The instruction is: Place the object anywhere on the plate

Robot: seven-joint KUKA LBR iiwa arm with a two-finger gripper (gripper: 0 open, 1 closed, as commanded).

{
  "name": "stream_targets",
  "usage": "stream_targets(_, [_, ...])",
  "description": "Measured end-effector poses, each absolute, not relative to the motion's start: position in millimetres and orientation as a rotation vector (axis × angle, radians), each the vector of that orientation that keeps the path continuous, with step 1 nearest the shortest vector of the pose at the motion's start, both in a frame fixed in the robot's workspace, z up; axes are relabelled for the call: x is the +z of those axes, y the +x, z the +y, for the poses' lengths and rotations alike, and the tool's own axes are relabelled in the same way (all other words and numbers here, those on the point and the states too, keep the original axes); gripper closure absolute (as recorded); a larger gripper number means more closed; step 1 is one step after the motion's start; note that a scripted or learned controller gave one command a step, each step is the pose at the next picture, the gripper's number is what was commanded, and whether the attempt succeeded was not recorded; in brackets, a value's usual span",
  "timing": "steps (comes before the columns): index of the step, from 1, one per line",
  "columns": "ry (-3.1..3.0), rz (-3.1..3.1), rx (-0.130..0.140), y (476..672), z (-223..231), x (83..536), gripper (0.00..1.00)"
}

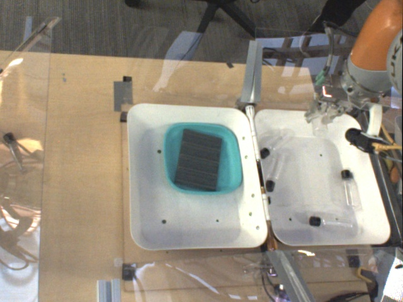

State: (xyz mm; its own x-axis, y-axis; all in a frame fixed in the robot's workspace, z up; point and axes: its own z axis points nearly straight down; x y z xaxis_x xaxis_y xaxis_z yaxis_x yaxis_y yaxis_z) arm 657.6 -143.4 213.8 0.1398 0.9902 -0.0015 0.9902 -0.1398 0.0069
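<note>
Camera view, one moment. Left white bin [145,187]: teal plate [234,162], squarish with rounded corners, near the bin's middle. On the plate: dark grey ribbed block [199,160], lying flat, long axis running from near edge to far edge of the view, tilted slightly clockwise, ridges crossing its width. Right white bin [371,225]: clear tubes with black caps [347,186], scattered, well apart. Arm: grey with orange band [378,33], above the far right corner of the right bin. Gripper [324,113]: over that bin's far edge, apart from the block; jaws' spread cannot tell, nothing seen between them. Surface [75,168]: pale wood.
</note>
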Motion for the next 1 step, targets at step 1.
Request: stream_targets(1, [2.367, 2.056, 0.006, 657.7, -143.5, 213.8, 0.00])
